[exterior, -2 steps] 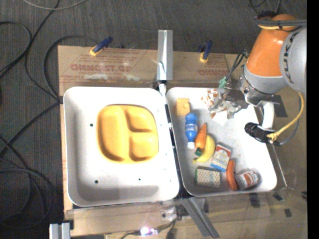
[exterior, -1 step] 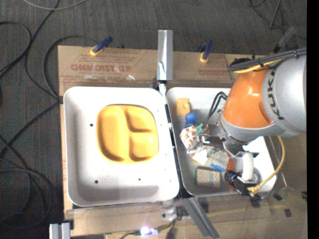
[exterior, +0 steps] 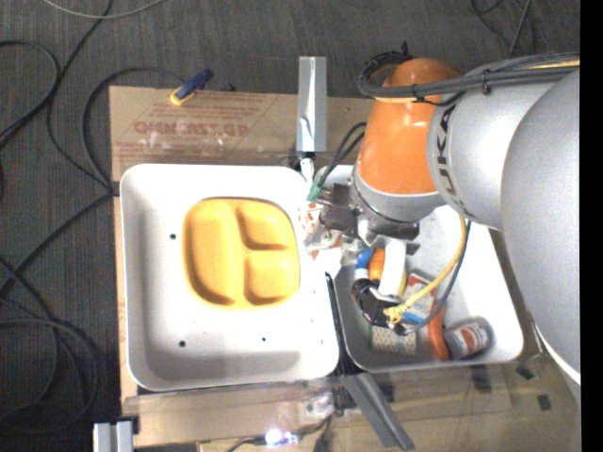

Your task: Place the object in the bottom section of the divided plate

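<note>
Yellow plate [exterior: 243, 251] sits bare in the left bin [exterior: 151, 347]. Arm [exterior: 415, 158] hangs over the right bin [exterior: 504, 332], above a clutter of objects [exterior: 405, 299]; jaws' state: cannot tell. Judged step: picking. Next calls for lifting one and carrying it left to the plate's bottom section.

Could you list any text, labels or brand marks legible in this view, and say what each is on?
Red print on the cardboard sheet: too blurred to read.
Dark lettering on the arm's grey casing: seen edge-on, unreadable.
Label on the can in the right bin: too small to read.
</note>
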`<state>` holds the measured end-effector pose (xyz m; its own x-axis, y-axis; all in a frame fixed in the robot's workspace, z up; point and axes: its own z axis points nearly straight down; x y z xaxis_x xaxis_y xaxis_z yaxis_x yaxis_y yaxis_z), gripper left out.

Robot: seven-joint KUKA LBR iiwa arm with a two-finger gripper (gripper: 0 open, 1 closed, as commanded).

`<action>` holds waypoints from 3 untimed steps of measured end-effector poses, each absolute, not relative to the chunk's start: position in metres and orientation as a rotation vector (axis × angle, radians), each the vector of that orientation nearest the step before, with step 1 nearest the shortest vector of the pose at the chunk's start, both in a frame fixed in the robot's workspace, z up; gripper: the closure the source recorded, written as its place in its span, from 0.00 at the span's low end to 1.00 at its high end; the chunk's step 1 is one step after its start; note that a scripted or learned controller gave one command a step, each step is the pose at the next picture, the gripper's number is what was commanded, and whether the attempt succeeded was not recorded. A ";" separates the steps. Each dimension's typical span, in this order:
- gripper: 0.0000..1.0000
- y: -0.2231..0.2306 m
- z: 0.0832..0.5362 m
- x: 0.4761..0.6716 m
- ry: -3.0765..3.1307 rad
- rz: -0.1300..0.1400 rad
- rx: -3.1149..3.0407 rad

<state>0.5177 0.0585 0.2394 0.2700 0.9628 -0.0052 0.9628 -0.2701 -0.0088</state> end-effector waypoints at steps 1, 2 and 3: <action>1.00 0.129 0.218 0.558 -1.724 0.020 -2.623; 1.00 0.174 0.223 0.546 -1.743 0.020 -2.613; 0.00 0.173 0.223 0.546 -1.743 0.019 -2.614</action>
